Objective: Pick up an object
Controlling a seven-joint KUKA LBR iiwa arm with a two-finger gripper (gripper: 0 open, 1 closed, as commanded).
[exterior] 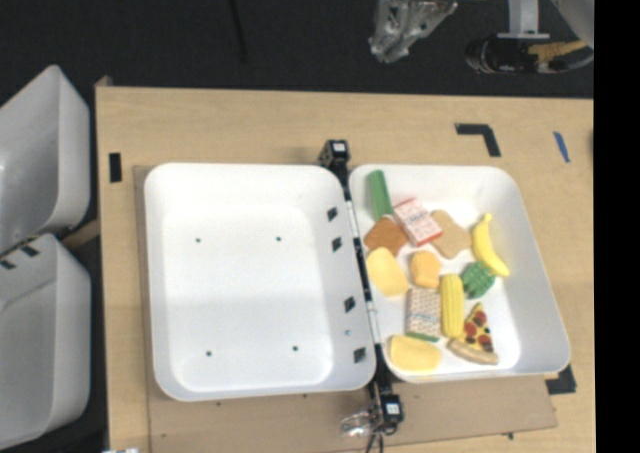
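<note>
Wooden bench point(230, 121) bears two bins; claw point(398, 33) above, grip state unclear.

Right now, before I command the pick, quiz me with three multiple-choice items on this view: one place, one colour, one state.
1. Where do the toy foods lie? A left bin, B right bin, C bare bench.
2. What colour is the banana? A yellow, B blue, C white.
3. Where is the end effector? A inside the left bin, B pressing the banana, C raised beyond the bench's far edge.

Key: B, the foods cluster in the right bin; A, the banana's curved body is yellow; C, the end effector hangs over the dark floor.
</note>
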